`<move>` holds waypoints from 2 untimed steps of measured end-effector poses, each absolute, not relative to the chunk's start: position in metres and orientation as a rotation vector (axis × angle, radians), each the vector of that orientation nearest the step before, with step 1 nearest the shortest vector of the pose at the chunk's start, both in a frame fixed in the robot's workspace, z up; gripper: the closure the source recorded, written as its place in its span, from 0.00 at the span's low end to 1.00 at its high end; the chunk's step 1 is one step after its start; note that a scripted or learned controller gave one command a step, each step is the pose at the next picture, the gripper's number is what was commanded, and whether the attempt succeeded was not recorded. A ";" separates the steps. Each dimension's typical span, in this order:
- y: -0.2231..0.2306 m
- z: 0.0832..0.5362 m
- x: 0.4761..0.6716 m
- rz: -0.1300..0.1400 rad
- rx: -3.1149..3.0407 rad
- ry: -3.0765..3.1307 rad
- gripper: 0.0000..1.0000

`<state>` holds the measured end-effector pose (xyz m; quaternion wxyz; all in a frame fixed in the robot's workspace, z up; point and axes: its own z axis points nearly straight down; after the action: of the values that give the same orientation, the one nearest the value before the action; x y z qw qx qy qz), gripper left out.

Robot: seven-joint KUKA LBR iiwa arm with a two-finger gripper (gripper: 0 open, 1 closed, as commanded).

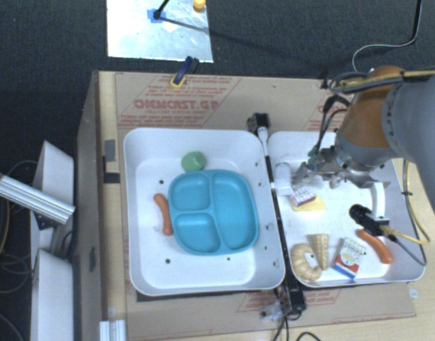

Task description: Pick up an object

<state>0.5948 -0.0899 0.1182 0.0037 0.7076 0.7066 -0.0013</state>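
My gripper (305, 176) hangs low over the upper left part of the right bin (406, 272), reaching in from the right. Just below it lies a yellow block with a white label (308, 202); I cannot tell whether the gripper touches it. Further down the bin lie a croissant (305, 260), a pale cone (320, 248), a small red, white and blue carton (350, 256) and an orange sausage (378, 247). In the left bin (143, 261) sits a blue divided plate (212, 212), with a green ball (193, 161) above it and an orange sausage (163, 214) to its left.
The two bins meet along a raised divider (272, 204). A black and white fitting (260, 125) sits at its top end. The arm's grey body (409, 119) covers the right bin's upper right corner. Cardboard (175, 101) lies behind the bins.
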 end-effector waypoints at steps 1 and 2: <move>-0.094 0.100 0.594 0.003 2.211 2.205 0.00; -0.111 0.086 0.587 0.006 2.216 2.221 0.00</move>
<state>0.5867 -0.1114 0.0863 0.0021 0.7062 0.7080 0.0018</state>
